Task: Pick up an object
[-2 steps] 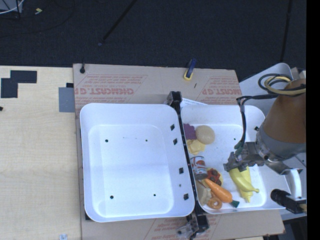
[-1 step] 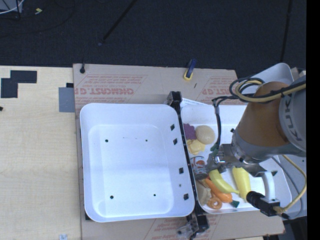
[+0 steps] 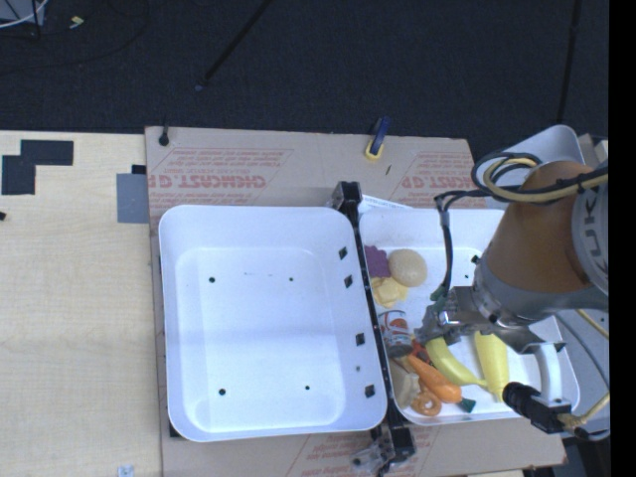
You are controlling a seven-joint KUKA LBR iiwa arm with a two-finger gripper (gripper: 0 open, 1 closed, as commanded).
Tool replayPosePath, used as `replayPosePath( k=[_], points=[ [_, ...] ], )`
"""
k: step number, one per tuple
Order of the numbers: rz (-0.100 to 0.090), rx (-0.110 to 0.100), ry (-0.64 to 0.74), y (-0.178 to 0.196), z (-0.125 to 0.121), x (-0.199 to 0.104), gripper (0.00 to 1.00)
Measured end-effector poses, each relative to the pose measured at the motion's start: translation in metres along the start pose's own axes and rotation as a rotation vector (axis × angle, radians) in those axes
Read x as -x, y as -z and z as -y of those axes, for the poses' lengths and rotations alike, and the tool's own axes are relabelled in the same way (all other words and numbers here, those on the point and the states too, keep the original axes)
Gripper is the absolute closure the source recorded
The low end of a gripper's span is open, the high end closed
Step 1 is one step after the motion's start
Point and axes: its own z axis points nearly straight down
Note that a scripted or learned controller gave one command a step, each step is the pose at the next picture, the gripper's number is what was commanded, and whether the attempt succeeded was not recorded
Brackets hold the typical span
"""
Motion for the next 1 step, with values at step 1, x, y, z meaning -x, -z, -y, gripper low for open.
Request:
replayPosePath(
  k=[1],
  points=[
    [0.0, 0.001, 0.004, 0.0212, -0.0005, -0.0214, 1.0]
  ],
)
